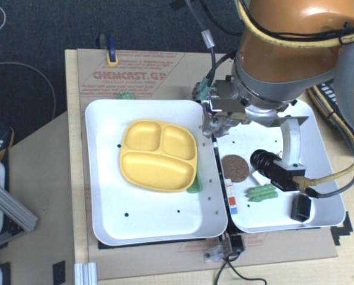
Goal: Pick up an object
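You see the gripper (215, 123) low over the divide between the bins, beside the yellow plate (159, 155); its fingers look blurred, so their state is unclear.

Green item (194, 184) mostly under yellow plate (159, 155); claw (215, 122) fingertips unclear.

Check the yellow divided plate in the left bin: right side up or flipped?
Right side up. The yellow divided plate lies flat in the left bin, its three hollow compartments facing the camera.
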Controlling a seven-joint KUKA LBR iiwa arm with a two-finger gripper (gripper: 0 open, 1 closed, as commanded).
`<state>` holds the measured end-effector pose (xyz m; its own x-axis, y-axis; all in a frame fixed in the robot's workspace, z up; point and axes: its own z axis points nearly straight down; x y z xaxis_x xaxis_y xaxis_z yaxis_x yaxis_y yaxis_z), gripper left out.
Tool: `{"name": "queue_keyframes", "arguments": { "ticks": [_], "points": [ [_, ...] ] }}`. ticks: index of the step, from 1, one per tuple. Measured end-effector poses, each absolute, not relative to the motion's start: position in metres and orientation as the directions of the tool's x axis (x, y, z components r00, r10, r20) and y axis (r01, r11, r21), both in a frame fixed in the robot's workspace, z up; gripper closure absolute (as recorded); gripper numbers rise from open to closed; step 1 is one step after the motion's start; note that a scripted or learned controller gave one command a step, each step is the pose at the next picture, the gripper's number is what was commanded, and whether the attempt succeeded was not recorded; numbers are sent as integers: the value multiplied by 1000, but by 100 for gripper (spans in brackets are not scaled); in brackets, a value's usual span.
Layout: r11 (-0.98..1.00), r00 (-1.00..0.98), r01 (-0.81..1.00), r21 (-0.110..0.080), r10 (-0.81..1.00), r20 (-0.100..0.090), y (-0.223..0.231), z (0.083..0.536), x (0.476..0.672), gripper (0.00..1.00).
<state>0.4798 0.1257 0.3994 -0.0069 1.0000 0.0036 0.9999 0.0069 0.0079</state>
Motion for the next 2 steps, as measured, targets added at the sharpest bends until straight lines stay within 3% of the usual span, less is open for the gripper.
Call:
{"name": "queue_keyframes", "arguments": {
  "ticks": [2],
  "points": [
    [5,-5,1000,7,1000,-1,124,417,480,100]
  ]
}}
